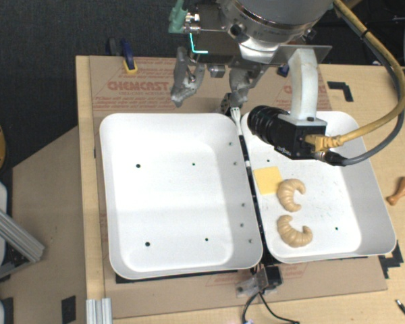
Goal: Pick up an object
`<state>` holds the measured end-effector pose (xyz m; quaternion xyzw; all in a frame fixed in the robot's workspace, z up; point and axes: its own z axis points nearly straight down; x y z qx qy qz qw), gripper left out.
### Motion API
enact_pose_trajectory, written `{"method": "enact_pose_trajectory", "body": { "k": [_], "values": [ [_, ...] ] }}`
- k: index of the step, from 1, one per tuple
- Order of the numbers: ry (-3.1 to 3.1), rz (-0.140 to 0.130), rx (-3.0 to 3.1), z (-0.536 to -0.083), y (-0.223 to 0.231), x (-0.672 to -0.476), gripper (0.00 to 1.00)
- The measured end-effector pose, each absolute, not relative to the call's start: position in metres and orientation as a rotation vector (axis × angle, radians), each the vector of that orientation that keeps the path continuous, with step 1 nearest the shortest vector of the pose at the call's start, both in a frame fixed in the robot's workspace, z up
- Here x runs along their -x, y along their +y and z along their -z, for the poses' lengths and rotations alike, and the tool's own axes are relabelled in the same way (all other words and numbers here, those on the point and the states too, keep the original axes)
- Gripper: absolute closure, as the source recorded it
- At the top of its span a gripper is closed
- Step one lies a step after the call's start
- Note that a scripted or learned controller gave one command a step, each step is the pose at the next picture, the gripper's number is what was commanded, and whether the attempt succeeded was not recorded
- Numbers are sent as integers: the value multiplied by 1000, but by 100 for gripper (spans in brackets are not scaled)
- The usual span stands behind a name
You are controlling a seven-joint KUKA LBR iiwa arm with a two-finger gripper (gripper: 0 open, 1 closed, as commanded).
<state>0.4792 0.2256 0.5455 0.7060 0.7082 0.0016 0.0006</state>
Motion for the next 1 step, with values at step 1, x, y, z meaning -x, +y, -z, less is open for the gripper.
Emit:
{"method": "enact_pose_trajectory", "body": {
  "k": [1],
  "values": [
    [2225, -12, -2214, -556, 227, -479, 100]
  ]
}}
